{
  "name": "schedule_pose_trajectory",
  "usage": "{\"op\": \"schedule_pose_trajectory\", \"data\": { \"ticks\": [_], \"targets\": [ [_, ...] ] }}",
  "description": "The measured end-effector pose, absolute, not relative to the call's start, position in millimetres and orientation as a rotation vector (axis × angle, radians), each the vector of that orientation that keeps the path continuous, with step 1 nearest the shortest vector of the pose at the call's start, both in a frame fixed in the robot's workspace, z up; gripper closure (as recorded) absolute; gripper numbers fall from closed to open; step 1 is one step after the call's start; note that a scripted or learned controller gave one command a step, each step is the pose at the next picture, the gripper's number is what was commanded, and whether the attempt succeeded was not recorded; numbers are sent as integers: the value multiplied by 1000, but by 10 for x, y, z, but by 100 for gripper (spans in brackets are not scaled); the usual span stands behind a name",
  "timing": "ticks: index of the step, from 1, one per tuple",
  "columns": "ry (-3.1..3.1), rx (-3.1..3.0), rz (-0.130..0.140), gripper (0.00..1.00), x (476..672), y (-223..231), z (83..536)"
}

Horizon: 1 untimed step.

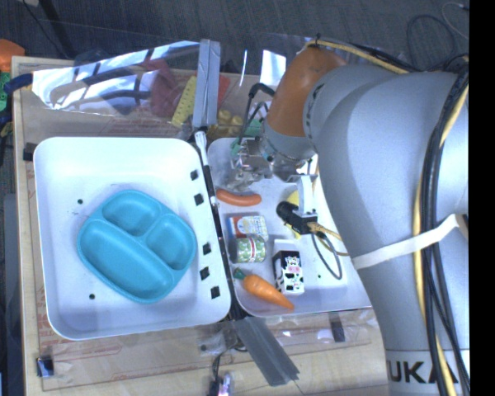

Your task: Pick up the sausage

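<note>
One sausage [238, 196] lies flat in the right bin [334, 299], just below our fingers [246, 165]; whether they are parted we cannot tell. It looks light, smooth and rounded, likely slippery, so we'd pinch its middle crosswise

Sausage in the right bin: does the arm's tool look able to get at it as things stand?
Probably yes. The tool hangs just above the sausage, which lies bare on the bin floor, apart from the small can and carrot.

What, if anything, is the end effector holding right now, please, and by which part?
Nothing, as far as the view shows. The end effector hangs above the sausage, which lies on the floor of the right bin.
</note>
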<state>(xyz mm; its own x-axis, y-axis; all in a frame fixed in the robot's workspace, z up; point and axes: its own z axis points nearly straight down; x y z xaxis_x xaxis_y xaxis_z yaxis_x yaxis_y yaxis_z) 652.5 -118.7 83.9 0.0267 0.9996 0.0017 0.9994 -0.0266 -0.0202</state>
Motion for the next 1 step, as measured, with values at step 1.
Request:
{"op": "schedule_pose_trajectory", "data": {
  "ticks": [1],
  "targets": [
    [-2448, -1956, 3, 100, 6342, -2045, 871]
  ]
}}
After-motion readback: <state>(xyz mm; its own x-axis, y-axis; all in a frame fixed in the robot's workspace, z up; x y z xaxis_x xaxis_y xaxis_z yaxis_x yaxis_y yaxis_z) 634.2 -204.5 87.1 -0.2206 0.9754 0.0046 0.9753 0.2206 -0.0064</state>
